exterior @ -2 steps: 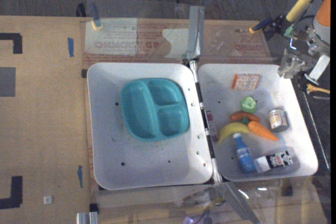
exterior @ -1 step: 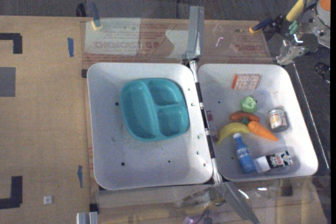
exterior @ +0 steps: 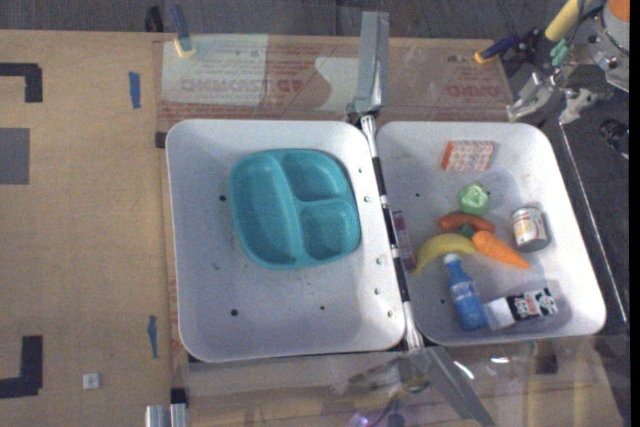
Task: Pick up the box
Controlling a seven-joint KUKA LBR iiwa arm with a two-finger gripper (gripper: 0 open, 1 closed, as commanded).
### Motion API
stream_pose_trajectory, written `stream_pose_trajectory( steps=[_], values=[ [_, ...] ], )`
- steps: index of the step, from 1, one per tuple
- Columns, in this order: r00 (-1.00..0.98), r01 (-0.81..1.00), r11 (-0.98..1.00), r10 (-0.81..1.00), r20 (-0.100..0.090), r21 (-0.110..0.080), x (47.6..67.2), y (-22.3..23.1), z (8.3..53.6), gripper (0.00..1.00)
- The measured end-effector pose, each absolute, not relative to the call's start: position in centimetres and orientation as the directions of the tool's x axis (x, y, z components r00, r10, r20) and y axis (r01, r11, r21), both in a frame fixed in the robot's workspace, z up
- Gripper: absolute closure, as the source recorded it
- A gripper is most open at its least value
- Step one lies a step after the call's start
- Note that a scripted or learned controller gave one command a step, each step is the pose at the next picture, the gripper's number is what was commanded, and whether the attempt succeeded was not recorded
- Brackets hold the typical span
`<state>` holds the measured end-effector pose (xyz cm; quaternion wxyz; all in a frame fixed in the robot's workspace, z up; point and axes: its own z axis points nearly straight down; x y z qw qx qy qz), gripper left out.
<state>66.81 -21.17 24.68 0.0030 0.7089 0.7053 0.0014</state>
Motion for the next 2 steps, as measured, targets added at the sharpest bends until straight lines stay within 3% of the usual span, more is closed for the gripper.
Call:
stream_pose_trajectory(
  steps=[1,2],
  values=[
    [-0.089,0.996,0.089,0.996,-0.001,0.003,66.8,-20.5,11.8,0.00],
    [-0.085,0.996,0.085,0.996,0.001,0.001,66.8,-16.6,8.6,0.00]
  ],
)
